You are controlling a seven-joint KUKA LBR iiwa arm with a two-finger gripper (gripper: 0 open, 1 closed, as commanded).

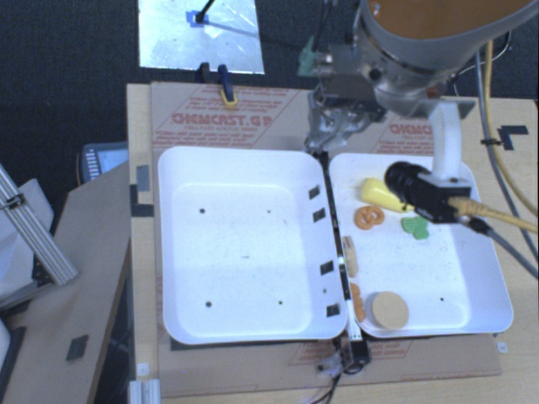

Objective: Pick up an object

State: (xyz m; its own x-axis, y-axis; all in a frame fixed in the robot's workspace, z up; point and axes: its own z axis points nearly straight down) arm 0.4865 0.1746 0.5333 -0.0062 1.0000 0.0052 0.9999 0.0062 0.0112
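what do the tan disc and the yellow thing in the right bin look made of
Tan disc: likely wood or cork, matte, flat pale tan without glare. Yellow thing: probably smooth moulded plastic, given its bright uniform colour; too small to be sure.

Top and right edges cut off the arm [438,15], which hides the right end of the yellow piece [376,194] and the top of the green piece [415,228]. The end effector [324,144] is blurred. The orange bit [357,301] at the left wall of the right bin [459,289] is too small to identify.
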